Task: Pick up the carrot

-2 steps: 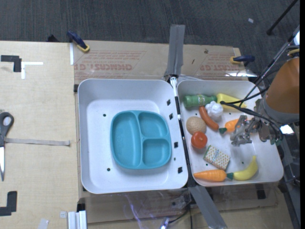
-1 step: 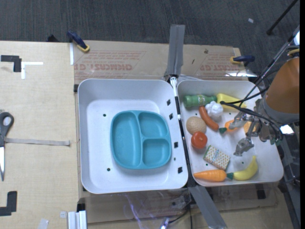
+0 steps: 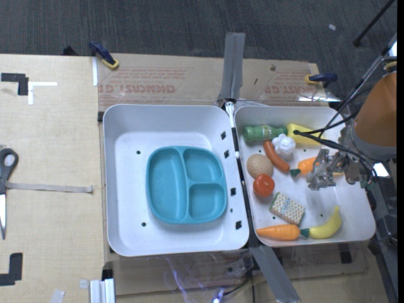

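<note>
A long orange carrot (image 3: 278,232) with a green end lies along the front wall of the right bin (image 3: 353,235). A smaller orange piece (image 3: 305,165) with a green stub, possibly a second carrot, lies mid-bin. My gripper (image 3: 320,177) hangs low over the right bin, just right of that small orange piece and well behind the long carrot. Nothing shows as held in it.
Around the gripper in the right bin lie a banana (image 3: 328,223), a cracker (image 3: 287,207), a tomato (image 3: 264,185), a tan egg-like ball (image 3: 259,165), a red sausage (image 3: 276,156), a white garlic (image 3: 285,144) and a green bottle (image 3: 262,132). The left bin holds a blue divided plate (image 3: 187,185).
</note>
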{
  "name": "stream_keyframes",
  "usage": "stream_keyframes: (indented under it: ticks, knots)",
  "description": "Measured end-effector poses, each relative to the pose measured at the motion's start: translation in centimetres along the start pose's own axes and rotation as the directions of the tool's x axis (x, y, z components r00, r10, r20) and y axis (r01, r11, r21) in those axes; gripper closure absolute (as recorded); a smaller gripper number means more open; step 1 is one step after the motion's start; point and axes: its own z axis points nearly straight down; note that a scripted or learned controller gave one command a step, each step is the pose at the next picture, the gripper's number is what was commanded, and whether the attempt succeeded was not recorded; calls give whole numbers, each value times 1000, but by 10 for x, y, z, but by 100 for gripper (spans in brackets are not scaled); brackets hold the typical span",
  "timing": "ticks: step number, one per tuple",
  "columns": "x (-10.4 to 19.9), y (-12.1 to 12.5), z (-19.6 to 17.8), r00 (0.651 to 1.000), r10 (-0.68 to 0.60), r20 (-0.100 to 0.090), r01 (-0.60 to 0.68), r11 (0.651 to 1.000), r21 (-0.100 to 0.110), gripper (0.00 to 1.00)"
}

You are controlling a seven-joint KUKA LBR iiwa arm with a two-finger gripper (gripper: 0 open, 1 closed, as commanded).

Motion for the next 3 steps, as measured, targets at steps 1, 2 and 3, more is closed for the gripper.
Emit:
stream_keyframes:
  ticks: [1, 2, 3]
  knots:
    - [0, 0, 0, 1000, 0, 0, 0, 1000, 0, 0]
    - [-44, -33, 26, 999, 43, -18, -43, 999, -3, 0]
    - [-46, -30, 16, 999, 40, -13, -41, 999, -5, 100]
